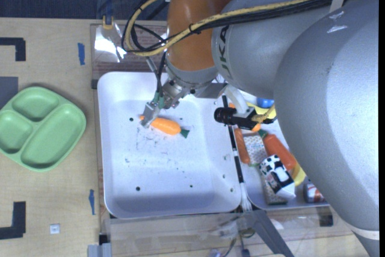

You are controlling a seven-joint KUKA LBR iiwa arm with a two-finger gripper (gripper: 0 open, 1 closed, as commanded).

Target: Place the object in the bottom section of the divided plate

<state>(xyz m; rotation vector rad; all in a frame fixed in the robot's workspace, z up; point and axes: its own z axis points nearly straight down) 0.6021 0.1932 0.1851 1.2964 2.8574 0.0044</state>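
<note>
An orange toy carrot (165,126) with a small green top lies in the left white bin (174,189), in its upper middle. My gripper (148,113) reaches down from the arm above and right, with its tip at the carrot's left end, touching or just over it. The green divided plate (40,127) rests on the wooden bench left of the bins; its large lower-right section is bare.
The right bin (255,195) holds several toys: a red-orange sausage-like piece (241,145), another carrot (279,151), a black-and-white cow-patterned item (275,171) and a yellow piece (264,105). The arm's bulk covers most of the right side. Open wood lies between the plate and the bins.
</note>
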